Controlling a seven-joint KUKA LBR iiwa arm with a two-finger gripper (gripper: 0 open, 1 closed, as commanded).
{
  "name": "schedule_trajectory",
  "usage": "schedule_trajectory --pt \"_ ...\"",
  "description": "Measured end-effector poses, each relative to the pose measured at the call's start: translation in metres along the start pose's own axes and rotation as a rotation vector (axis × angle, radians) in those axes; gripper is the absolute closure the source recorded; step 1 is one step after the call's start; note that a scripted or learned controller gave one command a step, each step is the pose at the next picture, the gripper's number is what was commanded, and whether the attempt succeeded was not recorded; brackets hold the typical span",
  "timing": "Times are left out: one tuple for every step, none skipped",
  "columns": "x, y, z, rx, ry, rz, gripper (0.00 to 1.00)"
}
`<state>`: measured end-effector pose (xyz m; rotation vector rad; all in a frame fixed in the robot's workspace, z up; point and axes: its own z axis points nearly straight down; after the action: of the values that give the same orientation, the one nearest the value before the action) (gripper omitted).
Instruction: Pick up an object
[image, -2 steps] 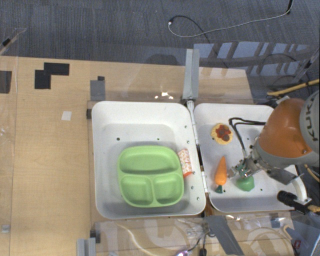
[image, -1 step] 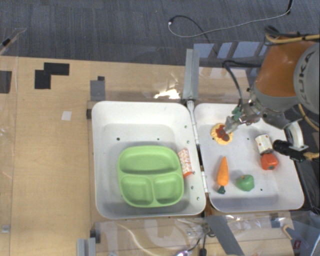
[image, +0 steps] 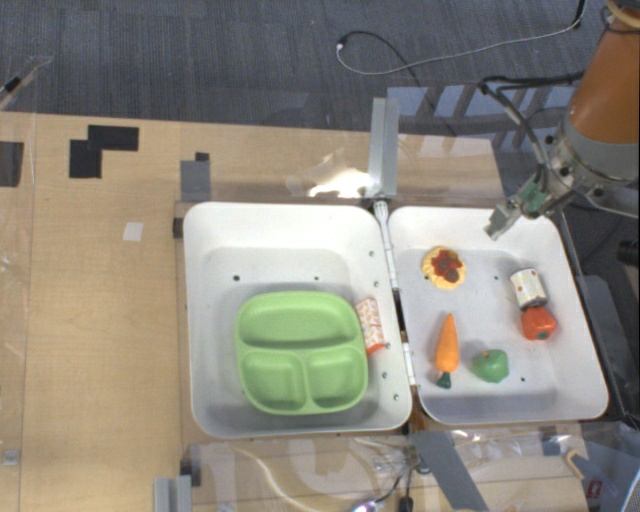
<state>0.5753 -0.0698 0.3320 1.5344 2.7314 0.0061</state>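
Observation:
The right bin (image: 575, 400) holds a small round pizza toy (image: 443, 267), an orange carrot (image: 446, 345), a green pepper (image: 490, 366), a red tomato-like toy (image: 538, 323) and a small white can (image: 527, 287). My gripper (image: 506, 216) hangs over the bin's far right corner, up and to the right of the pizza and apart from every object. Nothing shows in its grasp. The orange-banded wrist (image: 610, 80) rises behind it at the upper right.
The left bin (image: 215, 240) carries a green divided plate (image: 300, 350), and a small striped packet (image: 369, 324) lies by its right wall. A metal divider post (image: 384, 150) stands behind the bins' joint. Cables (image: 450, 70) trail across the floor behind.

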Motion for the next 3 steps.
schedule_trajectory --pt "-0.031 -0.054 -0.023 0.001 -0.001 0.041 1.0" --pt "-0.033 -0.065 0.157 0.006 0.004 0.154 1.0" --pt "-0.033 -0.065 0.156 0.005 0.003 0.155 0.0"
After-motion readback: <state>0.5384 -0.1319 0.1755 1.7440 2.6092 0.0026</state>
